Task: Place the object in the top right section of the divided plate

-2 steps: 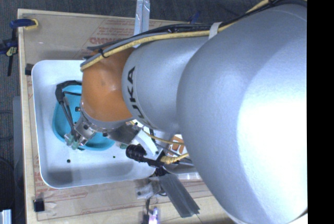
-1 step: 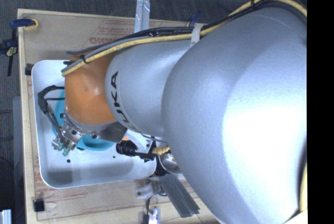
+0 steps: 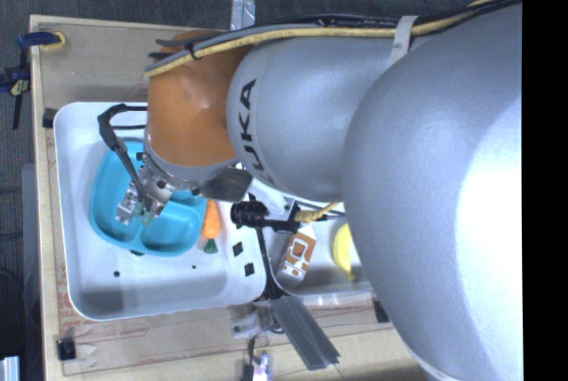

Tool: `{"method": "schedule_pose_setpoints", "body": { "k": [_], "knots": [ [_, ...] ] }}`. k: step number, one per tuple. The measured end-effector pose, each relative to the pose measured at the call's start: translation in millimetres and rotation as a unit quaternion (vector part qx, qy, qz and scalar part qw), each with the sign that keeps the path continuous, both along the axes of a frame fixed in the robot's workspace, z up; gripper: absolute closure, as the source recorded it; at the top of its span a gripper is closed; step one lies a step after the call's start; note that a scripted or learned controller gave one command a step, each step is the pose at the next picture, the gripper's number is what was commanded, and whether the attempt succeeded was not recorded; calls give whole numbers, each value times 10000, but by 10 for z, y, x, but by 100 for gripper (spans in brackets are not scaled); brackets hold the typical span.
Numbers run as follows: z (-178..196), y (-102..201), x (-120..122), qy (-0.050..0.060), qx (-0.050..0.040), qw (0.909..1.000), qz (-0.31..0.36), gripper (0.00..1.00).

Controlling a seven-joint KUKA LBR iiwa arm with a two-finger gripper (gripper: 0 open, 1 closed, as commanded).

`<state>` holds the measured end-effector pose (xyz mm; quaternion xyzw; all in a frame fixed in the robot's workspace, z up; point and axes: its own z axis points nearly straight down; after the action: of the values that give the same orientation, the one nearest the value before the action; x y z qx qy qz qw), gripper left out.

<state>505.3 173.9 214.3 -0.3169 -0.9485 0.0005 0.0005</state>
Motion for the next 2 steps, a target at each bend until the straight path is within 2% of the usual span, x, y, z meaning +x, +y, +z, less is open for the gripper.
{"method": "schedule_pose_setpoints", "body": {
  "k": [1,2],
  "knots": [
    [238,-103,194,4,1,9999,-151,100],
    [-147,356,-75,8,-8,10000,-54,100]
  ]
}}
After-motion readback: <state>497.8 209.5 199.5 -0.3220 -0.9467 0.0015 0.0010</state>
